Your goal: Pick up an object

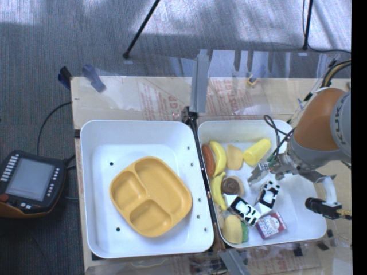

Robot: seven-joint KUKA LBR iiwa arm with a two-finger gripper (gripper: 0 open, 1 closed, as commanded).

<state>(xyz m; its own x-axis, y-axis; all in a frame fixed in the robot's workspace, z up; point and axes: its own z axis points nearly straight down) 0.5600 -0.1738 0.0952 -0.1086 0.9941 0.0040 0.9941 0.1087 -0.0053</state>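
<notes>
Two white bins side by side. Left bin (97,153) holds just a yellow three-compartment tray (150,195), smooth plastic, rounded corners, sitting diagonal with bare floor all round it. Right bin (309,225) is crowded on its left half: toy food packed against the dividing wall, namely a reddish sausage shape (207,159), two bananas (218,156) (218,191), a pale tan piece (234,156), a yellow block (256,151) tilted, a brown round disc (233,185), a black-and-white patterned piece (245,209), a yellow-green lump (234,229) at the near rim, and a dark red packet (270,225). Right half of that bin's floor is open. Gripper (269,195) hangs over the bin's middle, just right of the disc; a small black-and-white thing (268,196) sits right at its tips, but I can't tell from above whether it's pinched or just underneath, nor the tips' spacing. Arm's orange band (321,119) is cut off at the right edge. Teach pendant (28,182) on the floor, left.
</notes>
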